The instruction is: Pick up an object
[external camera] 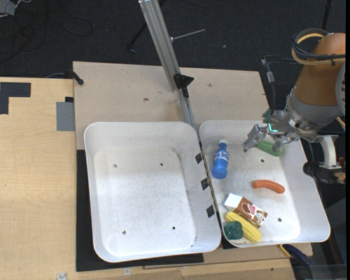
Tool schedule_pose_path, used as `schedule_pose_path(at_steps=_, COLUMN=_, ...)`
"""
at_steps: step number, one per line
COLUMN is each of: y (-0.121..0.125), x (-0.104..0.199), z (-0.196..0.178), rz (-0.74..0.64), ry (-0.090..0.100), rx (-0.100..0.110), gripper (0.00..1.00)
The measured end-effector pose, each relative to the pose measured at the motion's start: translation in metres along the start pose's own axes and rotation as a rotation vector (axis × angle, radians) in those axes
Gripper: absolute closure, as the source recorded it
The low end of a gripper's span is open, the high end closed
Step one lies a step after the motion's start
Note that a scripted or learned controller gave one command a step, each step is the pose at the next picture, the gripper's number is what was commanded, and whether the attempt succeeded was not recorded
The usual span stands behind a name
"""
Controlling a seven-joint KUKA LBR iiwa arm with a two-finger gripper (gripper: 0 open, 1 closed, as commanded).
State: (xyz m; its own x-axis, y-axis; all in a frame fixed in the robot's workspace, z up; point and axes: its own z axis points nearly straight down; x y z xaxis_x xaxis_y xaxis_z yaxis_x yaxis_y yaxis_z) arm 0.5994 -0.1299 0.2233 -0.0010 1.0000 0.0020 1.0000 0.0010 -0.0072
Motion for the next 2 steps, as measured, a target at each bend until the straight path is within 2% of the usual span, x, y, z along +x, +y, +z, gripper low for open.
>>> schedule_pose_path(at_steps=1, y=0.001, x=-0.001, z=-0.002, rz=0.001, ry=-0.001, rx=-0.005, gripper=0.00)
schedule_pose_path(at_steps=2, y=-0.001, x=-0.006, z=0.060, rz=0.002, ry=0.000, rx=0.002, gripper=0.00)
